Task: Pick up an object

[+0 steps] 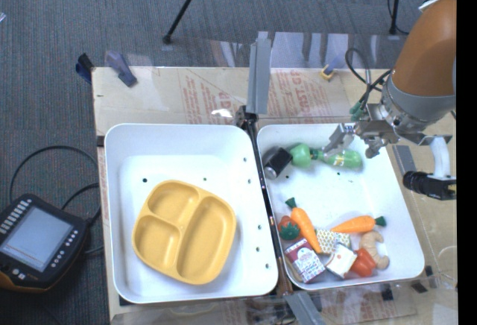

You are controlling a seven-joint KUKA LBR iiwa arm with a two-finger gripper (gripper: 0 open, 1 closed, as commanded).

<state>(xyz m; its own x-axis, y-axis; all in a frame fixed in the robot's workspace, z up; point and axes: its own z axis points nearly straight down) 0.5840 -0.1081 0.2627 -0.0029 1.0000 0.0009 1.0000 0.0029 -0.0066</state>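
Table (179, 92) is carrying two white bins side by side. Left bin (127, 152) is holding a yellow divided plate (185, 231), sitting tilted toward the near edge. Right bin (387, 197) is holding all the small stuff.

Arm (426, 55) is reaching in from the right, hanging over the far right corner of the right bin. Pincer (358, 141) is sitting spread, one finger pointing left toward the green bottle (328, 157), nothing between the fingers. Pincer tip is hovering just beside the bottle's right end; can't tell if it is touching.

Green bottle is lying on its side along the far part of the right bin, with a black cylinder (276, 162) just beside its left end, near the bin's left wall.

Near part of the bin is crowding up: an orange carrot (304, 225) lying slantwise, a second carrot (358, 224) lying to its right, a red packet (305, 259) at the near wall, a white carton (341, 260) just beside it, a red-orange piece (364, 262) touching the carton. All of these are lying well apart from the pincer. Middle of the bin floor between bottle and carrots is showing bare.

Off the table at left, a teach pendant (37, 240) is lying on the floor with its cable looping behind it.
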